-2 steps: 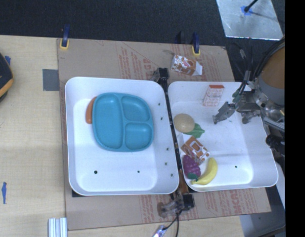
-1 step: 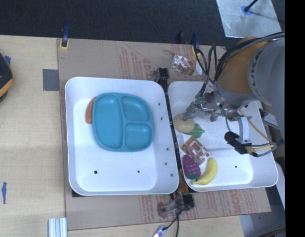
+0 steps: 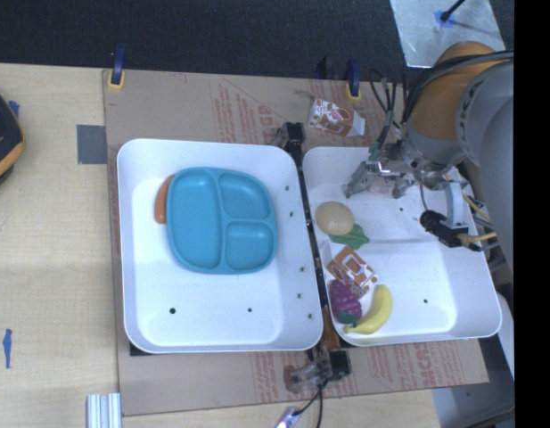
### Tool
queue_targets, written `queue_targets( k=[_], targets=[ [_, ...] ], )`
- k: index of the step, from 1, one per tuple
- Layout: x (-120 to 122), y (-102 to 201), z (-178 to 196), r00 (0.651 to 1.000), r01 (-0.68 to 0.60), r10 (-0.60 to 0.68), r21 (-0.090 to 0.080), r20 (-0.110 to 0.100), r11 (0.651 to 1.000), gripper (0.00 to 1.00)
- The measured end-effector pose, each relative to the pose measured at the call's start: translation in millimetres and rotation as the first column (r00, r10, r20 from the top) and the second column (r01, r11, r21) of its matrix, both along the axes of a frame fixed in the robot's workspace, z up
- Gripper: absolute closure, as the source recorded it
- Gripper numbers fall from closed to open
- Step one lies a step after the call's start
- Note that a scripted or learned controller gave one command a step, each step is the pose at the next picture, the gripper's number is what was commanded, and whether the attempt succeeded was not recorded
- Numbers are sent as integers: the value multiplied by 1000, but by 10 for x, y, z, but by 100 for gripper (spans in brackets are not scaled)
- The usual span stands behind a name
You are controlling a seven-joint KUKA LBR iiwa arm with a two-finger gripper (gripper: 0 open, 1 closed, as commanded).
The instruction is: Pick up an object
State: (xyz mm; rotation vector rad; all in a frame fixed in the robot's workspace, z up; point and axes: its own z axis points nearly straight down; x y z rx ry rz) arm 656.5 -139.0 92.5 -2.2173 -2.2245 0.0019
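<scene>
Nothing picked yet. My gripper [image 3: 374,178] is hovering at the right bin's [image 3: 453,315] twelve o'clock, fingers spread, gripping nothing. The objects are lying toward seven o'clock: potato [image 3: 334,218], banana [image 3: 373,311].

Arm [image 3: 484,96]: grey rounded housing with an orange band above the wrist. Black cables run along the wrist section. Gripper [image 3: 374,178]: grey metal construction with slender fingers; a black fitting sits beside it.
</scene>
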Motion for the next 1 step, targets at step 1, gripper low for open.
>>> queue_targets(
  k=[1],
  targets=[
    [8,896,1012,1000,-2,2,2,2,1000,0]
  ],
)
